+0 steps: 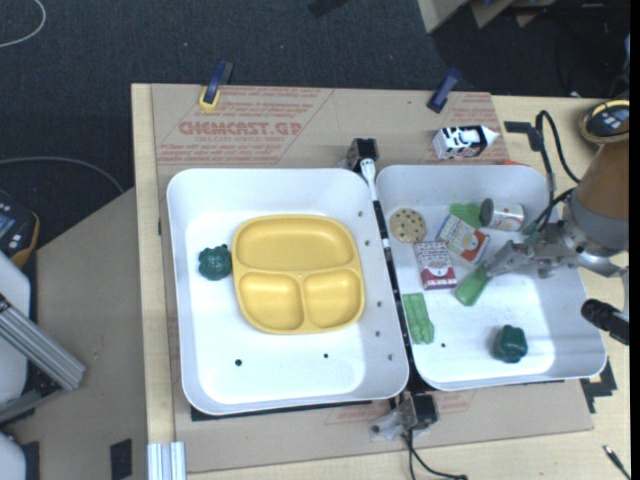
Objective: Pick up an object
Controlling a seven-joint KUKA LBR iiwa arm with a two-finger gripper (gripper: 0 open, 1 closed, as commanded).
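Jaws: the jaws [497, 259] reach in from the right over the right bin [560, 363]; their grey fingers sit just above a green bottle-like piece, but how far open they are, or whether they grip anything, cannot be told.
Green piece [472, 286]: long, tilted, lying near the bin's middle, its upper end under the fingertips.
Close neighbours: a small red-and-white carton [436, 264] just left, a silver can [503, 214] above, a cookie [406, 224] by the left wall.
Farther: a light green strip [417, 318] along the left wall, a dark green pepper [509, 343] near the front edge.
Open room: bare white floor between pepper and strip.
Left bin [200, 368]: yellow divided tray [297, 272], dark green lump [214, 262] beside it.
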